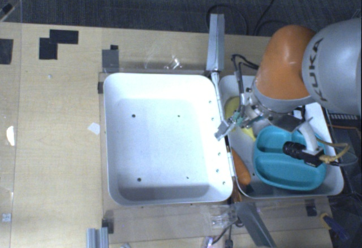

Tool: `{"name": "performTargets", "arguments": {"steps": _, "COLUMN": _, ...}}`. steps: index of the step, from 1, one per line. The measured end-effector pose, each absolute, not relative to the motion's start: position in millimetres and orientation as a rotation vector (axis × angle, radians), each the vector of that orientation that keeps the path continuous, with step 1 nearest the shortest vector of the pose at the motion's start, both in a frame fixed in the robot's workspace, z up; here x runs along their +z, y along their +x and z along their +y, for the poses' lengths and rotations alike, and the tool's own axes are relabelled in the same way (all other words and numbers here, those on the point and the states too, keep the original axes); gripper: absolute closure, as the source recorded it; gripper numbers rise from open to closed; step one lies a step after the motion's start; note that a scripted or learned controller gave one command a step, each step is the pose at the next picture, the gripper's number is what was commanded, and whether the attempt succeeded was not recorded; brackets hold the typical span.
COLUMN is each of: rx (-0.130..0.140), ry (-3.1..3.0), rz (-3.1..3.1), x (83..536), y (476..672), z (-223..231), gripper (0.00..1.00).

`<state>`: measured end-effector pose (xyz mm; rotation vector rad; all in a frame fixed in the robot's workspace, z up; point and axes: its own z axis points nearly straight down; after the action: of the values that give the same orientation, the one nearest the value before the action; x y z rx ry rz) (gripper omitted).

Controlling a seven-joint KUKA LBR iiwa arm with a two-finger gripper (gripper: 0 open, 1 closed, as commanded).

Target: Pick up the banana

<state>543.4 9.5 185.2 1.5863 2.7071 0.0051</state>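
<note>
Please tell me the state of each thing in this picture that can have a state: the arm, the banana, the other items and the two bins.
arm: reaching over the right bin, low above its contents.
banana: lying in the right bin, partly hidden under the arm, not lifted.
blue bowl: resting in the right bin, hollow side up.
orange item: lying along the right bin's left wall.
left bin: flat on the bench.
right bin: flat, holding the items.

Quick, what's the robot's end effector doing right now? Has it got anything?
End effector: low in the right bin, next to the banana; whether it is gripping anything cannot be told.
</note>
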Motion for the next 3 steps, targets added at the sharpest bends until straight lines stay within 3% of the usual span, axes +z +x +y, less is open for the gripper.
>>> {"name": "performTargets", "arguments": {"steps": 1, "rx": 0.005, "ry": 1.451, "rz": 2.781, "x": 185.3, "y": 539.8, "z": 9.1, "gripper": 0.00}}
{"name": "performTargets", "arguments": {"steps": 2, "rx": 0.005, "ry": 1.458, "rz": 2.778, "x": 185.3, "y": 517.0, "z": -0.4, "gripper": 0.00}}
{"name": "performTargets", "arguments": {"steps": 3, "rx": 0.004, "ry": 1.470, "rz": 2.772, "x": 185.4, "y": 586.6, "z": -46.3, "gripper": 0.00}}
